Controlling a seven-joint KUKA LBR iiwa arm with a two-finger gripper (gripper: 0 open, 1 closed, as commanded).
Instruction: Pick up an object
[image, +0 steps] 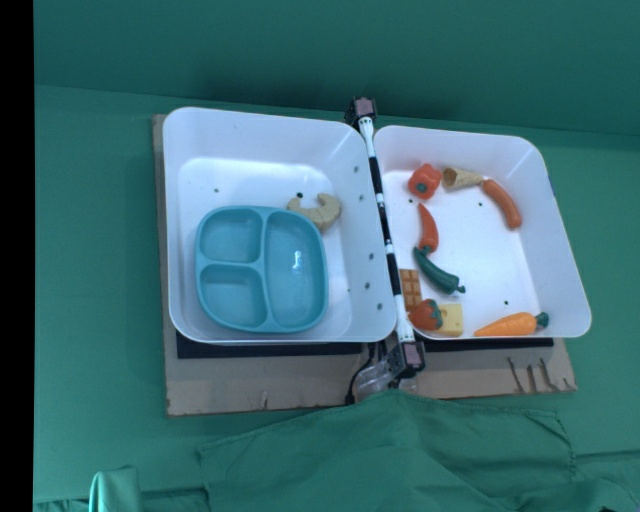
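The right bin (560, 250) holds several toy foods. A red bell pepper (424, 181), a tan cone-shaped piece (461, 178) and an orange sausage (502, 203) lie along its far side. A red chili (428, 230) and a dark green vegetable (437, 271) lie near the middle left. At the near edge are a brown waffle piece (409, 285), a red tomato-like piece (426, 314), a yellow cheese block (452, 320) and an orange carrot (510, 324). In the left bin (190, 150) a tan pastry-like piece (316, 208) lies just beyond a blue divided plate (262, 269).
A black-and-white striped bar (385, 240) runs between the two bins, with a clamp (385, 372) at its near end. The bins rest on a cardboard sheet (260, 385) over green cloth. Bunched green fabric (400, 455) lies in front.
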